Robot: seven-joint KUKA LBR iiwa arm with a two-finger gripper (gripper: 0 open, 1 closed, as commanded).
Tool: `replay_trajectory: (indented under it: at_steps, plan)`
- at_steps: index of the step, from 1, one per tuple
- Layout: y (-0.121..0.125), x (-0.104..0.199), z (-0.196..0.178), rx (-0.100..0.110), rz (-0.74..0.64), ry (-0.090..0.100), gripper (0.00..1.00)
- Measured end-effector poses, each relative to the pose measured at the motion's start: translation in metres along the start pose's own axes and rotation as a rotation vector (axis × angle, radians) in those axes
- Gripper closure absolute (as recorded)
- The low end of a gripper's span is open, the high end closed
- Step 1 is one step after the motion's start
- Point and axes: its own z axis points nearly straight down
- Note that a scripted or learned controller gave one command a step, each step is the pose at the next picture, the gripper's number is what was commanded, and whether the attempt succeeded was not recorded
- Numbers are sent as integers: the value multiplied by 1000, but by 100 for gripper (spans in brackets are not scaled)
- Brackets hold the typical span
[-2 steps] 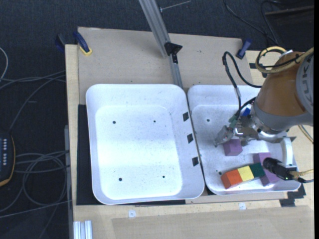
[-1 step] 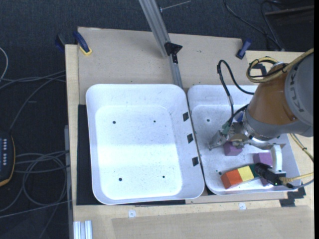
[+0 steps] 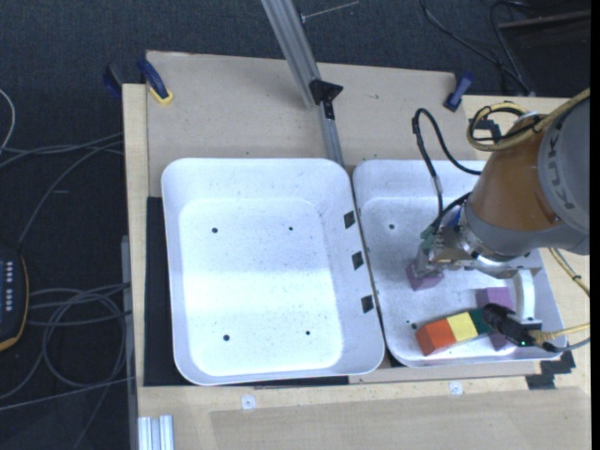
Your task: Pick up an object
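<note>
Two white bins, hand [image 3: 429,268] low in right bin [image 3: 394,331], grip state unclear, purple block [image 3: 424,277] touching, left bin [image 3: 187,251] open.

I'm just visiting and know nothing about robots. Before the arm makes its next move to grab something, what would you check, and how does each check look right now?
1. Something to pick lies in the right bin: ok. A multicoloured block lies near its front edge, with a purple piece behind it and a small purple object by the gripper.
2. Gripper over a target: ok, it sits right at the small purple object.
3. Object between the fingers: cannot tell, the wrist hides them.
4. Neighbours clear of the gripper: ok, the block lies apart, nearer the front.
5. Cables clear of the arm's path: cannot tell.
</note>
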Motion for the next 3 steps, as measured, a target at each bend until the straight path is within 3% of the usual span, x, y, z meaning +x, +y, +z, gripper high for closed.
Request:
replay_trajectory:
  at_steps: [2,3]
  plan:
    - [9,9,-81,13,-2,5,100]
    - [3,62,-77,19,-6,9,100]
